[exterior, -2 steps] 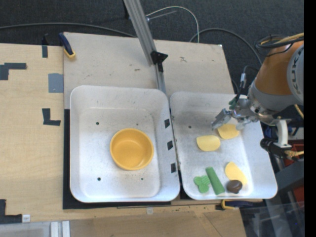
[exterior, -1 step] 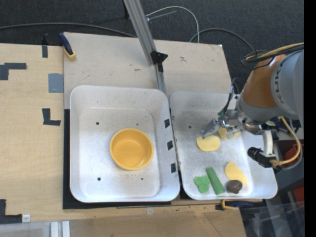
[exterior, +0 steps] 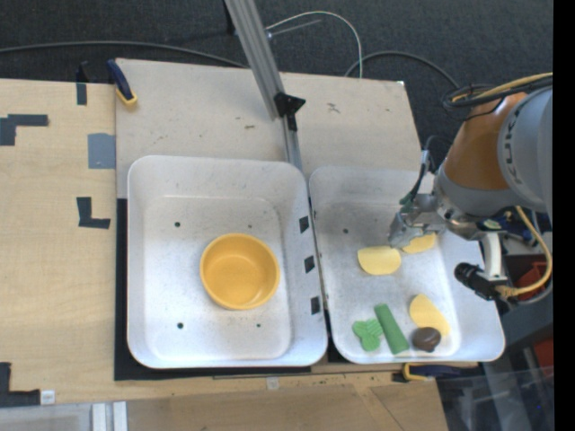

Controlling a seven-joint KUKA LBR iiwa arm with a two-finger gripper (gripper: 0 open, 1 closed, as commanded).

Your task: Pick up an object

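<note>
Camera view: arm is reaching in from the right, with gripper sitting low over the right bin. It is hanging just above two pale yellow pieces, possibly touching the smaller one. Can't tell its state, too small and dark. Green block, green leafy piece, yellow lump and brown ball are lying near the bin's front edge. Yellow bowl is sitting upright in the left bin.

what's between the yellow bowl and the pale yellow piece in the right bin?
Camera view: bare white floor of the left bin, then the two bins' adjoining rims, between the yellow bowl and the pale yellow piece. No loose object.
</note>
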